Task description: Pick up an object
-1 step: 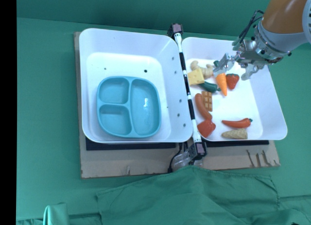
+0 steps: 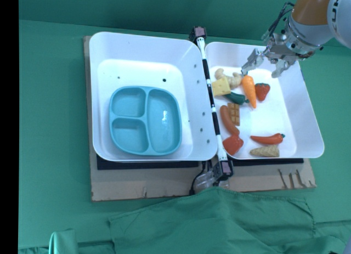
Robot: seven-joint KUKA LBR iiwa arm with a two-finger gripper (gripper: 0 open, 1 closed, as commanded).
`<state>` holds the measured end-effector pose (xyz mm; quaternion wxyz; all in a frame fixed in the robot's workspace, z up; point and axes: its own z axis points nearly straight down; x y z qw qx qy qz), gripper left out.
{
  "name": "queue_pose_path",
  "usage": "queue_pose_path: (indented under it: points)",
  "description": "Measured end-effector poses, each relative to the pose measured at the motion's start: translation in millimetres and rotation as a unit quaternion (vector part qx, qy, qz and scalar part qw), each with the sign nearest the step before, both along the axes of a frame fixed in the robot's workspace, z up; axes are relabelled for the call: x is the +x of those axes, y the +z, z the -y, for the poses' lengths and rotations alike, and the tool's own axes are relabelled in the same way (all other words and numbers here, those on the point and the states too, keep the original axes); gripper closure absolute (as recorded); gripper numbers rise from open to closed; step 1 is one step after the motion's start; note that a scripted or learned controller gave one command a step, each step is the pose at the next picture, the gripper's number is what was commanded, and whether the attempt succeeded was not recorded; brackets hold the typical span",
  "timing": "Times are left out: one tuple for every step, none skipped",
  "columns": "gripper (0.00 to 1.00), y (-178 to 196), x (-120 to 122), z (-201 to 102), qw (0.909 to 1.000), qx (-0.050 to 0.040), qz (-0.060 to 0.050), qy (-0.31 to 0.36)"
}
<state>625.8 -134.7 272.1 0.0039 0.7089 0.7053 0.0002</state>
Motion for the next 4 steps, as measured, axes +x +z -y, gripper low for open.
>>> queue_pose_path:
  points:
    - [0.00, -6, 71, 13, 1.0000, 0.0006, 0.002, 0.002]
    - [0.00, -27, 75, 22, 1.0000, 0.0010, -0.002, 0.001]
    - [0.00, 44, 75, 54, 1.0000, -0.0002, 0.003, 0.000]
    - [0.00, 130, 75, 52, 1.0000, 0.0001, 0.004, 0.002]
